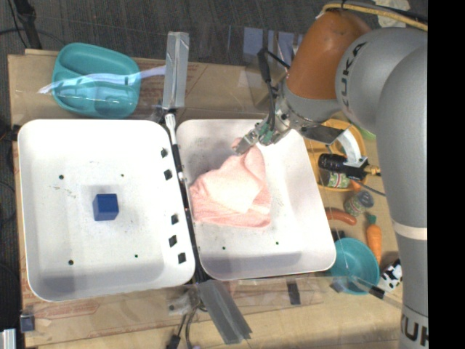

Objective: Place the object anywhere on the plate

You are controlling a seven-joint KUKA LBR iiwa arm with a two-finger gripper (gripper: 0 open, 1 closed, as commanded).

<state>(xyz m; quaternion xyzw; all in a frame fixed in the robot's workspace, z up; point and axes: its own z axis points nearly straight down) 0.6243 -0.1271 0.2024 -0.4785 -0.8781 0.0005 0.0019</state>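
Here you have a wooden bench (94, 307) on dark floor, bearing two white bins: the left bin (43, 217) holds a blue cube (106, 206), the right bin (305, 231) a crumpled pink cloth (232, 191). The gripper (256, 138) pinches the cloth's upper corner, fingers clenched on it. You cannot make out any plate; the arm (378, 93) hides the clutter at right.

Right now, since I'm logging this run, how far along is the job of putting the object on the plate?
Nothing looks done: the blue cube sits in the left bin. In hand: the gripper meets a raised corner of the pink cloth in the right bin; grasp unclear. Left: lifting and placing on a plate.
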